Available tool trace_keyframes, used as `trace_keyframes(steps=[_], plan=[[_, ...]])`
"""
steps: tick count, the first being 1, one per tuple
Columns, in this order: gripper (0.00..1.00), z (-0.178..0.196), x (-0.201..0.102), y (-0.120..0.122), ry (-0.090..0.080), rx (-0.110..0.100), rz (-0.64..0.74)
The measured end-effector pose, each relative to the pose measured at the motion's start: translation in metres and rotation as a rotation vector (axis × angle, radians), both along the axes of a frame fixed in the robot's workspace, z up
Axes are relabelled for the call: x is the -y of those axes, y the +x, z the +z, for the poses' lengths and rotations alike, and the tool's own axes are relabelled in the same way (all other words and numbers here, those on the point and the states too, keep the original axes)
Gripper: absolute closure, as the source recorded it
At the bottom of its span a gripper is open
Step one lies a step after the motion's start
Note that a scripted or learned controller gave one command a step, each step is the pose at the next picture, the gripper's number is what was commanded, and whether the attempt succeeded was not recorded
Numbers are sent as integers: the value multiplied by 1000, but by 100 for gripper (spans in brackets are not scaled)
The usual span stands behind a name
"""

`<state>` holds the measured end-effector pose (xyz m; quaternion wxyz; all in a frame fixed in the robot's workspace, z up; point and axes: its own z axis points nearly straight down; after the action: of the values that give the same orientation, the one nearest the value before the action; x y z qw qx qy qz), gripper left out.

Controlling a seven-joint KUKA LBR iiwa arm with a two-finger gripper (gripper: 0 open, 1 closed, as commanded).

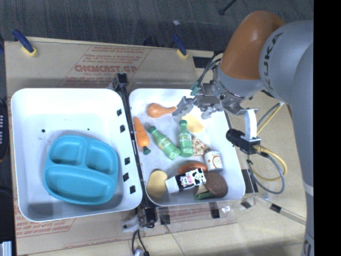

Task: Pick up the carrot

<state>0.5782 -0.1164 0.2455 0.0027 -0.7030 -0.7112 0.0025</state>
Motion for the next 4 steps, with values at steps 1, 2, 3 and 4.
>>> trace_keyframes(steps=[1,2,3,4], plan=[[0,-102,-18,64,2,-4,139],[0,-155,-21,77,0,-7,13],[0,-154,-22,40,-1,-5,-218],[0,-49,-75,26,-2,7,-285]])
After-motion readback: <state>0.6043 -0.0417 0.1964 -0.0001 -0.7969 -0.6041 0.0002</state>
